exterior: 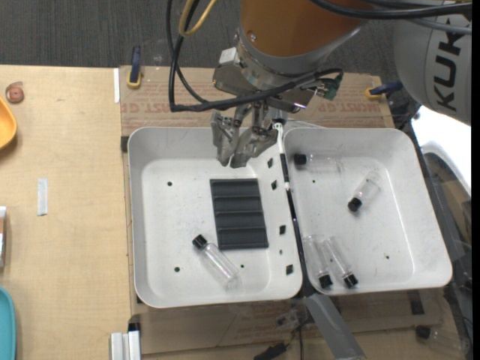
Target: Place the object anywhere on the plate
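Above the black plate (238, 213) (left bin (150, 201)) hangs the gripper (241, 154).

In the left bin (146, 223) we see a black ribbed plate (238, 214) at the centre and a clear vial (214, 259) just beside its lower left corner; bare floor lies to the left. The gripper (241, 152) hangs over the plate's far edge. In the right bin (420, 201), four vials (335, 262) ring an open middle.
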Available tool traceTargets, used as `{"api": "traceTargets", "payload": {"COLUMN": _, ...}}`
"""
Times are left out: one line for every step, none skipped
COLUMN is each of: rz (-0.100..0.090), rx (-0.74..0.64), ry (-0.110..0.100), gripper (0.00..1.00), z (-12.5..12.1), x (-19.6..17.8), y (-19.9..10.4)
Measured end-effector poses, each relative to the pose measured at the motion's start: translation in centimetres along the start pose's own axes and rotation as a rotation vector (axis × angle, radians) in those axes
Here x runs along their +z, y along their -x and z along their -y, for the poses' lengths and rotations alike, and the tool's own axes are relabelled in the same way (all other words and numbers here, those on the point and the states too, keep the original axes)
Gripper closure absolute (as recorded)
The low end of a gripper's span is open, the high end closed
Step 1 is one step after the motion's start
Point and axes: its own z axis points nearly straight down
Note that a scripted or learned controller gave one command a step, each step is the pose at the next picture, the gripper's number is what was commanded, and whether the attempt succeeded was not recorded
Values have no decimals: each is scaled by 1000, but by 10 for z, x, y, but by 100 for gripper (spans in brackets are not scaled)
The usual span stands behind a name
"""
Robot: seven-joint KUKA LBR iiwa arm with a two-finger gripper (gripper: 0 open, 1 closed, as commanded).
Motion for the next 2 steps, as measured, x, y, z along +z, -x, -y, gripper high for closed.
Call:
{"api": "traceTargets", "payload": {"rz": 2, "rx": -240, "ry": -1, "gripper": 100, "z": 24, "x": -22, "y": 15}}
{"api": "traceTargets", "payload": {"rz": 1, "rx": -518, "ry": 2, "gripper": 100, "z": 8, "x": -22, "y": 17}}
